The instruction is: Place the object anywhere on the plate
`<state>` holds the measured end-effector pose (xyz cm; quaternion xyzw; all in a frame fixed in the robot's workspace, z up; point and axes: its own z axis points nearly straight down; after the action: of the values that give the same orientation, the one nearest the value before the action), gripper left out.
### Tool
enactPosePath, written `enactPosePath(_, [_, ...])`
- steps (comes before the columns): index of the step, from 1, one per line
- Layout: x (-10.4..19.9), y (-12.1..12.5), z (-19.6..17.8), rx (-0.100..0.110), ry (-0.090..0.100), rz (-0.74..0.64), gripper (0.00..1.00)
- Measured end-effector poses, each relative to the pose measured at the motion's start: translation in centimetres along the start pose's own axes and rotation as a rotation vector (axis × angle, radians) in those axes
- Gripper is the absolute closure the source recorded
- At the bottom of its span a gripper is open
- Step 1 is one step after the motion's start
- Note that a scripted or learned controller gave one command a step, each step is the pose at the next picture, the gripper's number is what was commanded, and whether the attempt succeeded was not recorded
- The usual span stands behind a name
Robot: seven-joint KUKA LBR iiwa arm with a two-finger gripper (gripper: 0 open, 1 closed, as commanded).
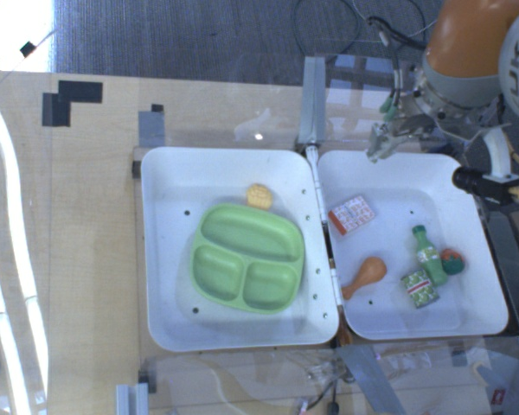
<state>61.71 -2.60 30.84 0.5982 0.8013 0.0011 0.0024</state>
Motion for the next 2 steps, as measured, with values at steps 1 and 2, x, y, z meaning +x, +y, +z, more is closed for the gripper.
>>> enactPosePath(1, [0.3,5.5,12.7,0.006,0.002,0.115,1.00])
enactPosePath(2, [6.2,7.3,9.7,0.002,0.002,0.017,1.00])
